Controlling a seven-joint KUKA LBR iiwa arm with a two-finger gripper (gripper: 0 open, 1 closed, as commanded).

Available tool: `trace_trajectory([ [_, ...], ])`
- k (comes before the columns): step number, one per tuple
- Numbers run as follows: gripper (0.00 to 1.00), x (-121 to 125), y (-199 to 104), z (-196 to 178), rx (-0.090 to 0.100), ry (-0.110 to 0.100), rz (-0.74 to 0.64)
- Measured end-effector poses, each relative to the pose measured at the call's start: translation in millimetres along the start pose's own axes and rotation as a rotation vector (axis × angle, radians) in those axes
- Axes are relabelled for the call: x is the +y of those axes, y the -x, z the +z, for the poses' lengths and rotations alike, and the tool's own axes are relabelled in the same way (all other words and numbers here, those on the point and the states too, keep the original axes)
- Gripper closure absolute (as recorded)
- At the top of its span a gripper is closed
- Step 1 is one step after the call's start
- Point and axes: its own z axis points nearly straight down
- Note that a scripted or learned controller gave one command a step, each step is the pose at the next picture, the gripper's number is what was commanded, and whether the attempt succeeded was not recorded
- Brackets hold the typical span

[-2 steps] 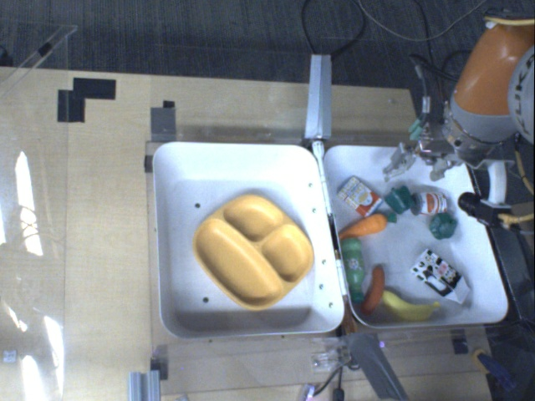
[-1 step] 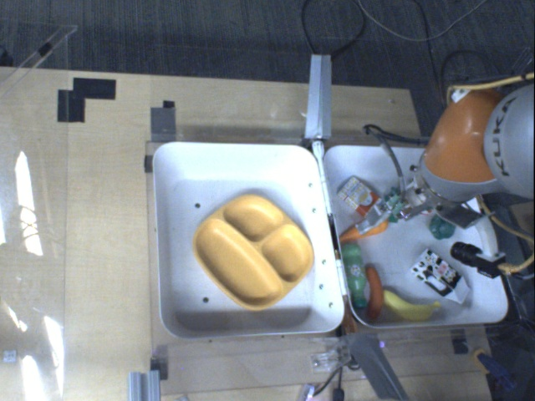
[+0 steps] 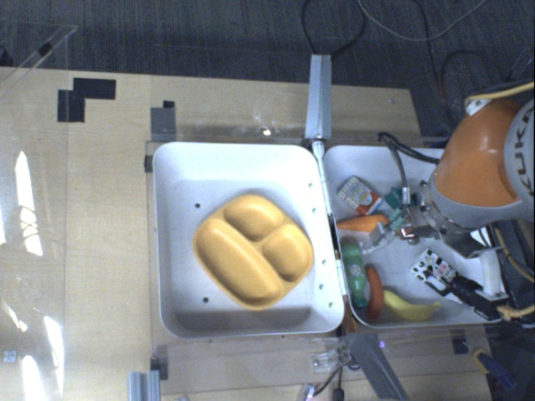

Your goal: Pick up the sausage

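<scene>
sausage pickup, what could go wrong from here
The sausage lies crowded against the right bin's wall, between a green item and a banana, so the claw could grab a neighbour or jam on the wall. The arm also hides much of that bin, so a miss may be hard to spot.

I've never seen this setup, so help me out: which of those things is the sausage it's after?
Look in the right bin, along its left wall near the bottom corner. The sausage is the short reddish-brown piece there, wedged between the green bottle and the yellow banana.

Grey arm (image 3: 518, 153), orange band, black cables.
</scene>
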Motion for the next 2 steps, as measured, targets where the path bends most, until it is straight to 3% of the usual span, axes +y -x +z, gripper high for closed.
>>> trace_trajectory([
  [1,0.00,-19.5,19.1,56.4,-0.004,0.000,-0.091],
  [2,0.00,-18.6,27.5,86.3,-0.017,0.011,-0.059],
])
